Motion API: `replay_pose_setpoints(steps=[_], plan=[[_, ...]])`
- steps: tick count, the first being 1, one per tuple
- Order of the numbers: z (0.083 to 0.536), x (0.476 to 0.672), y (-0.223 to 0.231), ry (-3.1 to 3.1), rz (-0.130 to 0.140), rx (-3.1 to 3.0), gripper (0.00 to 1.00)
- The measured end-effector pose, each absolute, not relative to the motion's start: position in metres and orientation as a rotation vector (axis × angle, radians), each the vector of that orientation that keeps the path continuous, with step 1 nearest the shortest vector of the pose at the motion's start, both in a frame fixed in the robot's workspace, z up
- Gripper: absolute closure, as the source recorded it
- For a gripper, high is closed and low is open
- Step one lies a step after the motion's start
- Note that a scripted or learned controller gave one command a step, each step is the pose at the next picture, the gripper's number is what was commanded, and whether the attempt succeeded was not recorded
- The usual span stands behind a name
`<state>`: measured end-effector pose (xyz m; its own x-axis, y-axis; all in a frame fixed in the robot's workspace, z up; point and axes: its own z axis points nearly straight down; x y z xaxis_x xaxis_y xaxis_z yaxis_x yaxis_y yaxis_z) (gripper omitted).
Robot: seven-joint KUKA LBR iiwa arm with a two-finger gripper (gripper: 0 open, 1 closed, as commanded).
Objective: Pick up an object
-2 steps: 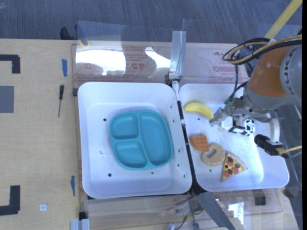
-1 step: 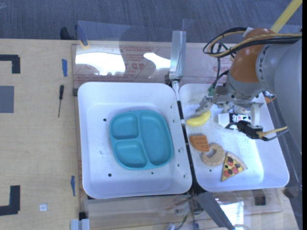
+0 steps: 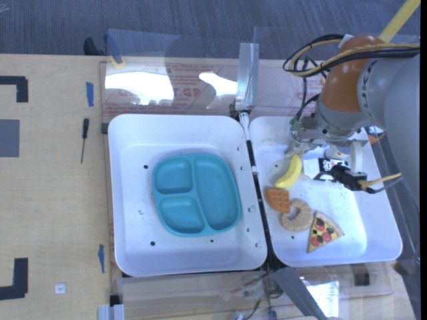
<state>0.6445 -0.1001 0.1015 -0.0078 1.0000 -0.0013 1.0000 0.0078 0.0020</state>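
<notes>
In the right bin (image 3: 373, 235) lie a yellow banana (image 3: 290, 173), an orange waffle piece (image 3: 276, 199), a tan bagel ring (image 3: 295, 215) and a pizza slice (image 3: 323, 231). The waffle, the bagel and the pizza touch one another in a row toward the bin's front. My gripper (image 3: 296, 148) hangs low over the back left part of this bin, right at the banana's upper end. The grey arm with its orange band (image 3: 347, 85) reaches in from the right above it.
A teal divided plate (image 3: 197, 193) sits in the middle of the left bin (image 3: 127, 145). A divider wall (image 3: 253, 179) separates the two bins. Black cables (image 3: 307, 59) loop behind the wrist. A screwdriver (image 3: 84, 139) lies on the wooden bench at the left.
</notes>
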Motion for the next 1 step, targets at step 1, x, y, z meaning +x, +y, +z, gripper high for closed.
replay_pose_setpoints(steps=[1], plan=[[0.1881, 0.6106, -0.0436, 2.229, 0.01, 2.208, 1.0]])
